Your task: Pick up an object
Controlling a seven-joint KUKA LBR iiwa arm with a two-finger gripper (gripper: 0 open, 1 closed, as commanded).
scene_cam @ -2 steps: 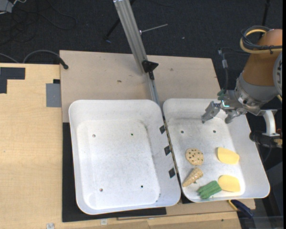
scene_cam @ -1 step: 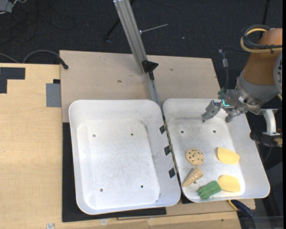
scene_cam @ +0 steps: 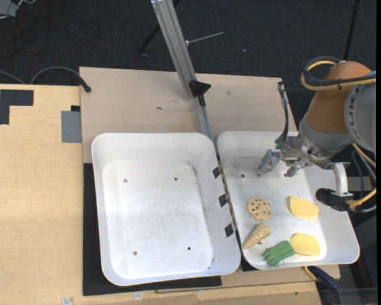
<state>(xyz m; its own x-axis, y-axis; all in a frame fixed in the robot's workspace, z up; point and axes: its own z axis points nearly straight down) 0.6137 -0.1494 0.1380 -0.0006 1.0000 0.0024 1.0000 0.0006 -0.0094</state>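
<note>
Gripper (scene_cam: 276, 162) low over right bin's (scene_cam: 241, 146) bare upper floor, fingers spread, nothing between them | arm (scene_cam: 333, 116) reaching in | left bin (scene_cam: 155, 143) | lower down: two yellow pieces (scene_cam: 303, 207), green piece (scene_cam: 279, 253), cookie (scene_cam: 259, 208), cone (scene_cam: 256, 236) all unlifted | pick not yet made

Robotics lab indicated: grey-and-orange industrial arm (scene_cam: 333, 116) seen at 3 o'clock, loose black cables (scene_cam: 25, 75) on dark floor at 11, aluminium extrusion post (scene_cam: 178, 43) at 12.
</note>
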